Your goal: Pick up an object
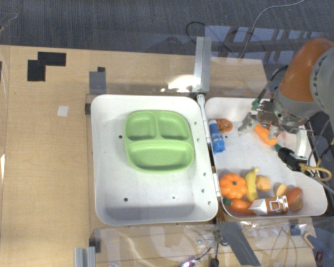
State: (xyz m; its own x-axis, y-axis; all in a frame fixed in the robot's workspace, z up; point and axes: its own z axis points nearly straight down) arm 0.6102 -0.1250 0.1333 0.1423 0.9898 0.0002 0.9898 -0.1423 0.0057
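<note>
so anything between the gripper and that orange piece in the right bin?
Nothing visible. The gripper sits right over the orange piece in the upper part of the right bin. The blue bottle and the small orange item lie off to the view's left, apart from it.

Two white bins sit side by side on a counter [39, 166]. The left bin [108, 204] holds a green tray [158, 140]. The hand [265, 121] hangs over the right bin [234, 107], beside an orange piece [265, 134].
</note>
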